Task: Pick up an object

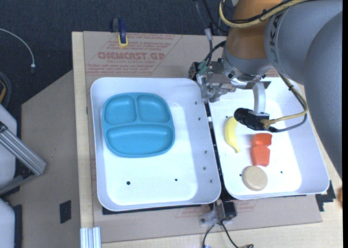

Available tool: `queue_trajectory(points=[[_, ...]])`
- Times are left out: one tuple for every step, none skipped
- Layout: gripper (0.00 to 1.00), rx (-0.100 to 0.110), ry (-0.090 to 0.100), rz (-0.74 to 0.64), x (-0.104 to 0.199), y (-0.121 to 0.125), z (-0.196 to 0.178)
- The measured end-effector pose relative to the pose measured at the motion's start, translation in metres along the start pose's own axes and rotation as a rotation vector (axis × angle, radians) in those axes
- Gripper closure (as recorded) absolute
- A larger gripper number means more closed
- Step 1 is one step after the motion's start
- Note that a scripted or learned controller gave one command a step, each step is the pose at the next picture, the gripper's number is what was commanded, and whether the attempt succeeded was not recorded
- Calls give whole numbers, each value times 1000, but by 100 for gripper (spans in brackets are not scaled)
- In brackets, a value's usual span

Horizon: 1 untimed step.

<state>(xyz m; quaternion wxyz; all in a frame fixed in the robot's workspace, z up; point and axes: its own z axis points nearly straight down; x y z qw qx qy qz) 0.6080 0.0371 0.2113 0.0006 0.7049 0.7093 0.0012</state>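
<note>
From where I stand, the grey arm (307, 35) comes in from the right and bends down over the back of the right bin (296, 172). Its gripper (211, 90) sits low at that bin's far left corner, right by the edge where the two bins meet. I cannot tell whether the gripper is released or clenched, and I see nothing held in it. The things to pick lie in the right bin, nearer the front than the gripper. A yellow banana (232, 134) lies close to the bin's left wall, an orange block (261, 149) is just to its right, and a round tan disc (254, 178) sits in front of the block, almost touching it. In the left bin (163, 187) a blue divided plate (139, 124) lies flat toward the back left. Both bins rest on a brown board (136, 51) with red lettering.
</note>
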Motion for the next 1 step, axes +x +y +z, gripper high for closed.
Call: queue_trajectory(points=[[100, 0, 0, 3, 45, 18, -4]])
